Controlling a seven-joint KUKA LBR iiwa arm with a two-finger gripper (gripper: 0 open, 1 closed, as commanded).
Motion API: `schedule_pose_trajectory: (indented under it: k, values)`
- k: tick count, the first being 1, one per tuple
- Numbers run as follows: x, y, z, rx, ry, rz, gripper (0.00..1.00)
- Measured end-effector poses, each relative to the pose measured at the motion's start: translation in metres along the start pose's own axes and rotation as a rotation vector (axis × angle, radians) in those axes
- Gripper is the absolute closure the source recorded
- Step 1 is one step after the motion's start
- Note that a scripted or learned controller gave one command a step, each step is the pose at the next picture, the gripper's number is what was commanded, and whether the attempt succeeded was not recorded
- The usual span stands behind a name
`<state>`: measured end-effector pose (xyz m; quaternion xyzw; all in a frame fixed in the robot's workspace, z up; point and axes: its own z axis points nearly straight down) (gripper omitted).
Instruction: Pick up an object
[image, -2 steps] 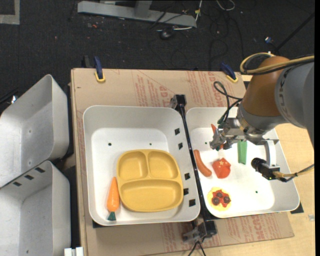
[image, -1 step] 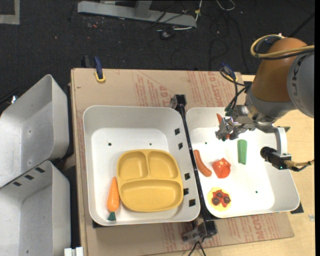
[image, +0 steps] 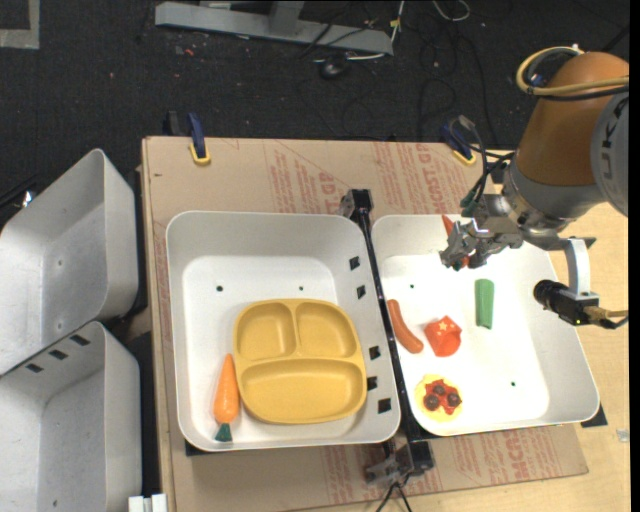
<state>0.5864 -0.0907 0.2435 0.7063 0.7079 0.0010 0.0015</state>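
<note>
The grey arm with its orange band (image: 565, 110) reaches in from the right, and its two-finger gripper (image: 462, 250) hangs over the upper part of the right-hand shallow white plastic bin (image: 560, 400). The fingers are dark and small against the bin floor, so whether they are apart or together cannot be told; nothing is seen between them.

4 loose things lie in that bin, all below the gripper and apart from it. A green rod-shaped piece (image: 484, 303) lies nearly upright in the picture, just right of centre. A red chunky block, perhaps a toy pepper (image: 444, 335), sits beside it to the left. A smooth reddish-brown toy sausage (image: 404, 326) lies slanted close to the bin's left wall. A small yellow round piece with dark red spots (image: 440, 396) rests near the front edge.

In the left white bin (image: 190, 250) a yellow plastic plate with 3 compartments (image: 299, 360) takes up the middle, and an orange toy carrot with a green top (image: 226, 395) lies just beside the plate's left rim (tip pointing away from the viewer). Both bins stand on a brown cardboard sheet (image: 270, 170), held by clamps at the back.
</note>
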Motion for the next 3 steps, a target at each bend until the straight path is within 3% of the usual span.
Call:
schedule_pose_trajectory:
  k: [2, 3]
  values:
    - [0.114, -0.014, 0.019, 0.006, 0.003, -0.005, 1.00]
    - [0.166, -0.024, 0.004, 0.003, 0.003, -0.006, 1.00]
